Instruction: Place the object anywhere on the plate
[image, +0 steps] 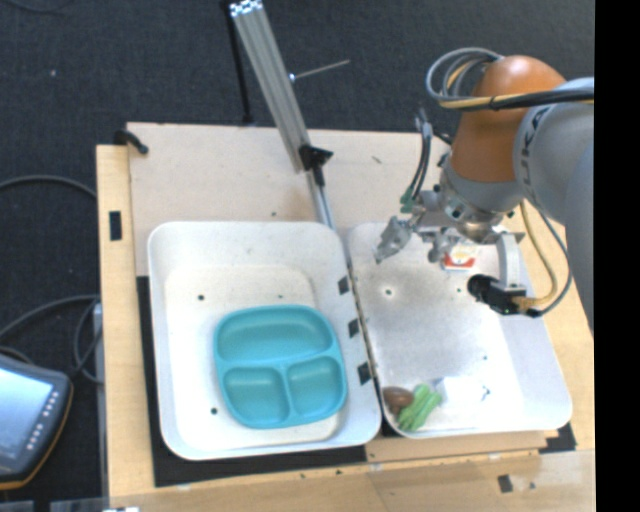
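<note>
Turquoise plastic marks the plate (280, 378), a three-compartment tray lying flat in the left bin (175, 260), toward that bin's 5 o'clock corner. Its one wide compartment faces 12 o'clock and two smaller ones face 6 o'clock.

In the right bin (520, 390), at the 7 o'clock corner, lies the green object (424, 405) (a small elongated piece, perhaps a toy vegetable). Its long axis runs on a diagonal, one end pointing to about 1 o'clock and the other to 7 o'clock, nearly against the bin's front wall. A brown rounded item (398, 399) sits just beside it at 9 o'clock, touching or nearly so.

At 12 o'clock over the right bin hangs the grey arm (560, 140) with its orange band, and below it the end effector (420, 240), well apart from the green object. Whether its two fingers are spread or closed I cannot tell; nothing is visibly held between them.

Both bins rest on the pale counter (220, 170).
</note>
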